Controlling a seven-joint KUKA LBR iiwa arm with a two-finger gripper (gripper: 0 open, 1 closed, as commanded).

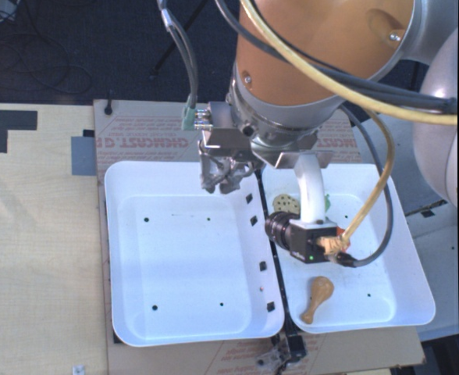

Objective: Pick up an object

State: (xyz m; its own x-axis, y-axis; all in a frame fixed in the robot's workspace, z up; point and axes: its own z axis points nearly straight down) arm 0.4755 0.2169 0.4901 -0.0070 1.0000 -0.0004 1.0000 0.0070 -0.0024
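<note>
Tan and shaped like a drumstick, the toy chicken leg (pixel 318 296) lies flat on the floor of the right bin (pixel 386 303), near that bin's front edge, its thin end pointing toward the front. Behind the chicken leg, deeper in the same bin, a small round yellowish piece with dark dots (pixel 285 203) sits close to the divider between the bins, and a bit of green (pixel 326 202) peeks out just beside the white bracket above it. Between those pieces and the chicken leg hangs a black camera module (pixel 298 239) with a small green light, carried on a white bracket (pixel 311 186) and trailing a yellow cable (pixel 370 194). The end effector (pixel 223 180) hovers well apart from the chicken leg, over the back rim of the left bin (pixel 128 303), near the divider. Its grey metal fingers point downward; whether they are spread or closed cannot be told, and nothing is seen between them. The arm (pixel 323 37) fills the upper right, its orange band directly above the wrist, which points steeply down. Both bins rest on cardboard (pixel 144 131) on the pale tabletop (pixel 34 248).
</note>
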